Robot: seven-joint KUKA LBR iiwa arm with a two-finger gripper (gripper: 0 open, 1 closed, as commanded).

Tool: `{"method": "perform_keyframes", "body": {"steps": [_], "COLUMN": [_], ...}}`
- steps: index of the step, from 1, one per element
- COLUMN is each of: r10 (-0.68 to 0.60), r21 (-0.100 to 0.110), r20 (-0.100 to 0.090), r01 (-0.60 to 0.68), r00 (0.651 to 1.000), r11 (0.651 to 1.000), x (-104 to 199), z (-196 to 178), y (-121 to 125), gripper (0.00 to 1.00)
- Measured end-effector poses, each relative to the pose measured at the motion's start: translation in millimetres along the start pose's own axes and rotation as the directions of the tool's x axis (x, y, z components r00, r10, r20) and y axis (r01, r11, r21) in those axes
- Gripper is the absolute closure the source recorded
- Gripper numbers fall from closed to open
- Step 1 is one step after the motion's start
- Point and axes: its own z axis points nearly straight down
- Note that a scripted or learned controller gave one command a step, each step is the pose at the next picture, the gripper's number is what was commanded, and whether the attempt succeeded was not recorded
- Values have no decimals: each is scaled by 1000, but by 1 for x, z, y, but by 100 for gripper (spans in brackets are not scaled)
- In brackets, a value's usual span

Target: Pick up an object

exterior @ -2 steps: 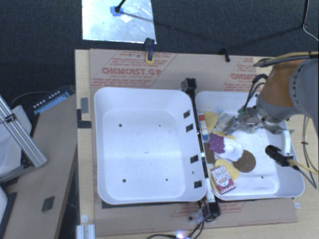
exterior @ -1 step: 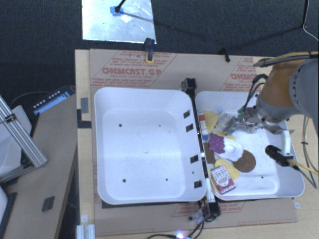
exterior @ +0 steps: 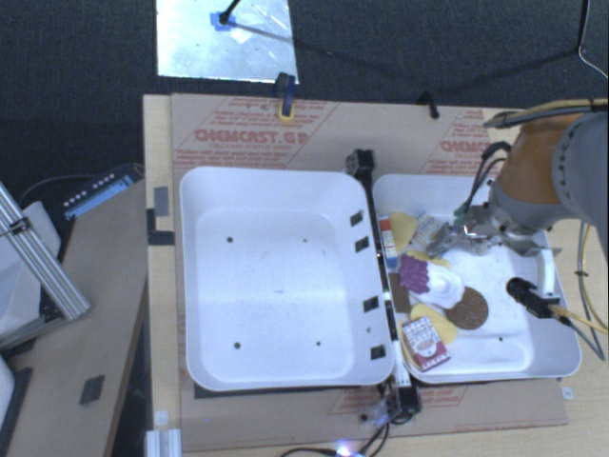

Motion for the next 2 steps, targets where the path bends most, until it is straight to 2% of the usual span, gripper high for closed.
{"method": "perform_keyframes", "body": {"steps": [2], "r10": [0], "r21": [0], "r20": [0], "r01": [0], "r00": [1000], "r11": [1000], "x": [0], "z": [0], "y": [0], "gripper": [0]}}
